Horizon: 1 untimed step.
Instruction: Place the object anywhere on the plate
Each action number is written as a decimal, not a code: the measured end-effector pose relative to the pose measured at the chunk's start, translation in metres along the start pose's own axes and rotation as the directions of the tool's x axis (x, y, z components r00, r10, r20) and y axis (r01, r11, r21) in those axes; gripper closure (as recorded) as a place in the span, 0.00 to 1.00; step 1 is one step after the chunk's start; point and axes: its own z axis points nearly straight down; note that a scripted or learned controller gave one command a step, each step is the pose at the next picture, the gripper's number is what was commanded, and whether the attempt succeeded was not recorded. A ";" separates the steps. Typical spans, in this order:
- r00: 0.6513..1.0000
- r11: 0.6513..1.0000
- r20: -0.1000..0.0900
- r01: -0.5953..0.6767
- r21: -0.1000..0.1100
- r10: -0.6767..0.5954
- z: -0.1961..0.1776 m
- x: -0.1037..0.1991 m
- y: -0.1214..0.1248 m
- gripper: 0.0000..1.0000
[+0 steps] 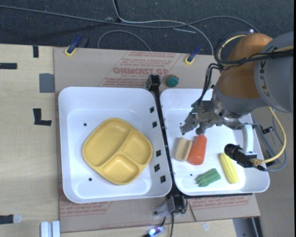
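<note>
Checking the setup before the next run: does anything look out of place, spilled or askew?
Only a small teal object, lying on the cardboard beyond the bins. The plate lies flat in the left bin; carrot, corn and the rest lie loose in the right bin.

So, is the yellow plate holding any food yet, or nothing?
Nothing yet. The yellow plate shows bare compartments in the left bin; the carrot lies in the right bin.
</note>
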 end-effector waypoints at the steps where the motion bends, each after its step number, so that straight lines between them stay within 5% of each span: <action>1: 1.000 1.000 0.001 -0.001 0.002 0.001 0.008 0.051 0.001 1.00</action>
